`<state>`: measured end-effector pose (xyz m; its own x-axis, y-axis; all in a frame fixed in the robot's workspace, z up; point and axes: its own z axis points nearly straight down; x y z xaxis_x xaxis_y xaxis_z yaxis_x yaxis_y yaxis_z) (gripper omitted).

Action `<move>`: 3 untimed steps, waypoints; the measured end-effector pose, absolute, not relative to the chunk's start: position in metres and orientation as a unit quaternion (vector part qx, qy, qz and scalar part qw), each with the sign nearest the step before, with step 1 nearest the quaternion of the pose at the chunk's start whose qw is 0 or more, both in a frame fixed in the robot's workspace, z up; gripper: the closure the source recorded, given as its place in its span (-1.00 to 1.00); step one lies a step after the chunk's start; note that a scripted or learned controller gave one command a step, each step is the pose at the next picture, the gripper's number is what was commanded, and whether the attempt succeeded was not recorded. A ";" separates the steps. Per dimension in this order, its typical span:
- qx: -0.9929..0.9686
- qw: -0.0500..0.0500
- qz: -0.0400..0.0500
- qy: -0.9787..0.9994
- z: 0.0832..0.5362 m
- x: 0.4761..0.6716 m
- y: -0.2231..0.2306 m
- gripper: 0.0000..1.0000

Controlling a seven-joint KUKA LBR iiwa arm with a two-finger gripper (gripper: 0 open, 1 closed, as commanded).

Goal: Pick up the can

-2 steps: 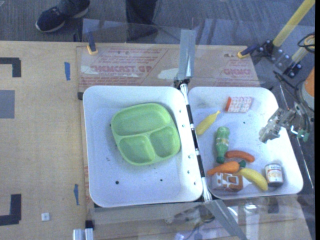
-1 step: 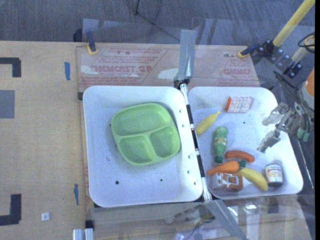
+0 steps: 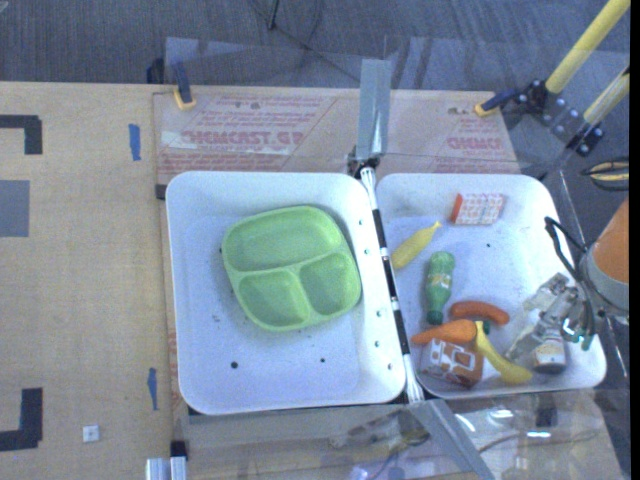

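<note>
The can (image 3: 548, 358), small and grey-brown, lies in the near right corner of the right bin (image 3: 520, 193). My gripper (image 3: 547, 330) hangs right over it, reaching in from the right edge of the camera view, with the arm's orange band (image 3: 615, 253) above it. The gripper's metal parts overlap the can's top, and I cannot make out whether they touch it. A yellow banana (image 3: 497, 360) lies just left of the can.
The right bin also holds a red-and-white box (image 3: 478, 208), a yellow item (image 3: 415, 244), a green bottle (image 3: 438, 286), a red sausage (image 3: 480, 312), a carrot (image 3: 445, 333) and a carton (image 3: 456, 364). A green divided plate (image 3: 291, 266) sits in the left bin (image 3: 200, 348).
</note>
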<state>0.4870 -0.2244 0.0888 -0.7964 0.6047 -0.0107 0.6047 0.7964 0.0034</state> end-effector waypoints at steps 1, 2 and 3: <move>0.320 0.013 0.000 0.947 0.101 0.490 -0.225 1.00; 0.320 0.013 0.000 0.947 0.101 0.490 -0.225 -1.00; 0.332 0.006 0.001 0.943 0.089 0.483 -0.223 -1.00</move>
